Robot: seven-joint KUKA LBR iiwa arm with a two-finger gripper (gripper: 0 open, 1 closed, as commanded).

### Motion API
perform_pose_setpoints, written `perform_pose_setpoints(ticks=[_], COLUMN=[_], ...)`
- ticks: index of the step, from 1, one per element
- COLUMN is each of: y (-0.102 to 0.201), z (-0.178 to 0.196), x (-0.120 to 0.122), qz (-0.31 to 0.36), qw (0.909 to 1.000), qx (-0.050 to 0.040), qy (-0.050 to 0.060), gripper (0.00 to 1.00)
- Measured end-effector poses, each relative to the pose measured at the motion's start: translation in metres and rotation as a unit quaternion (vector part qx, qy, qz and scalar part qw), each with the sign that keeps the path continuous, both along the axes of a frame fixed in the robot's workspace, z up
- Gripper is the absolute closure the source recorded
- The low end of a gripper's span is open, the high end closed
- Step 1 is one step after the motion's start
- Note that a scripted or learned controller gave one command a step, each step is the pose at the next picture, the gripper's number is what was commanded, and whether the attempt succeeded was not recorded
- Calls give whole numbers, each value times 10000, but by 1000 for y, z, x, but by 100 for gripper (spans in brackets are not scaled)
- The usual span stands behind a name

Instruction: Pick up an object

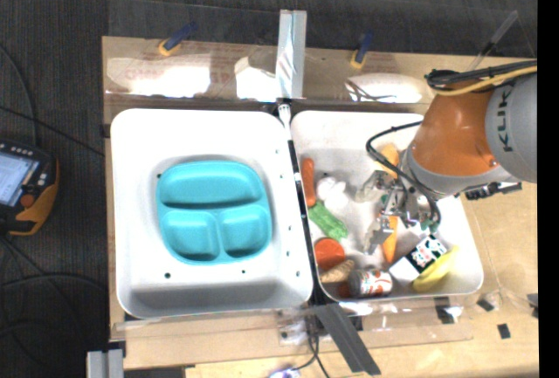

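The gripper (390,212) hangs over the toys in the right bin (342,130). Jaw state cannot be determined. A teal tray (212,209) lies in the left bin (131,193)

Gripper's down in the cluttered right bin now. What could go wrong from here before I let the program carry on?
1. The gripper sits among tightly packed items, an orange piece and a black-and-white box close by, so it may pinch two things or none.
2. Objects crowd the right bin wall; a nudge could wedge the yellow item against it.
3. The cable looped by the wrist might snag.
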State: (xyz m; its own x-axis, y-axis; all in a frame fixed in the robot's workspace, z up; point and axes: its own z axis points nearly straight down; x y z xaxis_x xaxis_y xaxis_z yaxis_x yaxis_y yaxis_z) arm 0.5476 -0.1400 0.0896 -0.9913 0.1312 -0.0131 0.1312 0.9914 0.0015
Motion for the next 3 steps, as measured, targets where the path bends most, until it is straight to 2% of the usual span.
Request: perform_pose_setpoints(ticks=[1, 2, 3], y=[15, 17, 16], z=[3, 9, 11], x=[-51, -55, -51], qz=[-508, -497, -502], qw=[9986, 9988, 9987], qx=[-27, -14, -24], qy=[-132, -32, -92], gripper=[0, 100, 0])
